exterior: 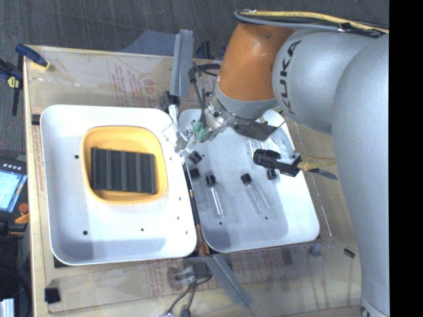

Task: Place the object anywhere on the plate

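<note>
To the left of my tool (187,139) lies the yellow plate (125,137) in the left bin (59,230). I cannot tell my tool's state. Just below and right of it lie small clear tubes (215,193) with black caps: light, slippery, probably fragile, best gripped mid-body.

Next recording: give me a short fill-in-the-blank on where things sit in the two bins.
1. The yellow plate sits in the ____ bin of the camera view.
2. The dark ridged block rests on the ____.
3. The clear tubes with black caps lie in the ____ bin.
4. The end effector hangs over the right bin's ____-left corner.

Missing words: left; plate; right; upper
</note>
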You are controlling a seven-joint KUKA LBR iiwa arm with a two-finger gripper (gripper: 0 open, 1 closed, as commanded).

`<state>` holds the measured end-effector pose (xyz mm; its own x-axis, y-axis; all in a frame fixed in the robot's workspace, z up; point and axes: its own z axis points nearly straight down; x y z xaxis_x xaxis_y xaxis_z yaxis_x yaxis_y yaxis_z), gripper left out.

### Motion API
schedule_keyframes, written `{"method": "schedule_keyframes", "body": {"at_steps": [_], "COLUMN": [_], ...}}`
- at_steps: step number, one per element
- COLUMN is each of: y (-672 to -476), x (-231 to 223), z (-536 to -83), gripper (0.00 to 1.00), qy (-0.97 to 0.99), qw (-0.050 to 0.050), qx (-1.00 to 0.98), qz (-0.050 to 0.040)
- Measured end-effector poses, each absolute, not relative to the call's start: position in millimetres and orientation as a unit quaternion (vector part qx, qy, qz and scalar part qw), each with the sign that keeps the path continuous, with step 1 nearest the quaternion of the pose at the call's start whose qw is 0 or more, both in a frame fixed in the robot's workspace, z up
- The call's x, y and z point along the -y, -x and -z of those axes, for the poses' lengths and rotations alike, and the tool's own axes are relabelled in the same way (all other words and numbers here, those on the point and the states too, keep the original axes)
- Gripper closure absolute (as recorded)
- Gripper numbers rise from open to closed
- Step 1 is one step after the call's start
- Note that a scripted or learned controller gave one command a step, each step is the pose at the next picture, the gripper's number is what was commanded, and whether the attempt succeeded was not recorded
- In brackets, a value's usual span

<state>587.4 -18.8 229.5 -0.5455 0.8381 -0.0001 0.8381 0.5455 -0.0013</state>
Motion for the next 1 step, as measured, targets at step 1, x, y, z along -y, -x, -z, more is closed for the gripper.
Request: {"method": "schedule_keyframes", "body": {"at_steps": [1], "y": [-603.0], "x": [-2.5], "z": [-191.0], "gripper": [1.0], "qy": [0.35], "qw": [0.002], "qx": [0.937], "qz": [-0.0011]}}
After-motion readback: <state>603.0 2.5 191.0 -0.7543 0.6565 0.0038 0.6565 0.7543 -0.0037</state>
